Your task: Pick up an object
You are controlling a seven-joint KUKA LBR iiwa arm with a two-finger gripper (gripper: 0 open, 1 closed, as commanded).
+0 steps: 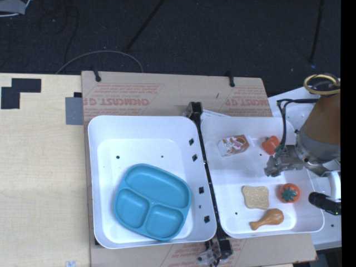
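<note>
My gripper hangs low over the right bin, near its right side. Just behind it lies a small orange-red piece. A red tomato with a green top rests to the gripper's front right. A slice of toast lies in front of the gripper, and a brown drumstick lies nearer the bin's front wall. A white and red snack packet sits toward the back, left of the gripper. Nothing shows held under the gripper.
The left bin holds a blue divided plate. A black divider with clips runs between the bins. The grey and orange arm reaches in over the right bin's right wall. Cardboard lies behind the bins.
</note>
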